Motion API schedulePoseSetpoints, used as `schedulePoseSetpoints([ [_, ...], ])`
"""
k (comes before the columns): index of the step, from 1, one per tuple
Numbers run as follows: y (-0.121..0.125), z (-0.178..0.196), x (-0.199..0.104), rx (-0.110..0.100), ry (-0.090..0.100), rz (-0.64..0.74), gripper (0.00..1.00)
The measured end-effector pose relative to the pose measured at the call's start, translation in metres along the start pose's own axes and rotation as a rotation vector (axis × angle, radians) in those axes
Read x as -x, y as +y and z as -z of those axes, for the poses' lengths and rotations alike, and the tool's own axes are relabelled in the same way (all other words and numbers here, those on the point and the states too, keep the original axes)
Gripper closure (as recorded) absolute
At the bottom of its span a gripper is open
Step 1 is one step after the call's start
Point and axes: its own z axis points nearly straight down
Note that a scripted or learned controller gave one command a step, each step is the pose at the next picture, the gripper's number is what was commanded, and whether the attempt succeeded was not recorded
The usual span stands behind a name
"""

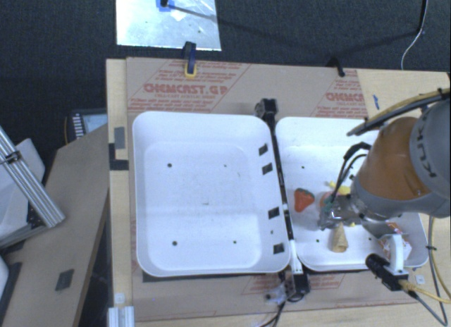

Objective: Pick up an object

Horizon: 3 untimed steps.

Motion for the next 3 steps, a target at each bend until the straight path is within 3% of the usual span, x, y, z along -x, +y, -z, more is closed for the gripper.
schedulePoseSetpoints([
  [1,0.005,0.089,-0.136,0.024,0.003,0.017,1.0],
  [2,0.058,0.086,-0.053,0.02,-0.007,-0.006,1.0],
  [3,0.083,0.277,-0.013,0.036,-0.008,0.001,1.0],
])
